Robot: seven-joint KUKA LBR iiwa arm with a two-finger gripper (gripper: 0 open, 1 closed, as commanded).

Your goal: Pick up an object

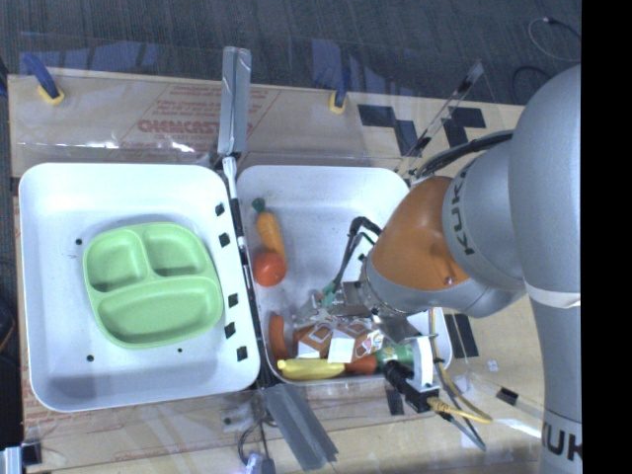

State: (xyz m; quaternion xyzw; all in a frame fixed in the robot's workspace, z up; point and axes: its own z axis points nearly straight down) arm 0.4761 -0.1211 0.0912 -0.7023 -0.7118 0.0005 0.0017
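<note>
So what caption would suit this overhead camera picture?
Grey-and-orange robot arm reaching into right white bin of toy food.

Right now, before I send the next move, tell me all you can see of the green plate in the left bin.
The green plate is a light green divided tray, plastic by its look, with rounded corners and three compartments: two smaller ones along the far side and one long one along the near side. It lies flat and right side up on the floor of the left bin, turned a little askew to the bin's walls. Nothing lies in its compartments, and it touches nothing else.
</note>
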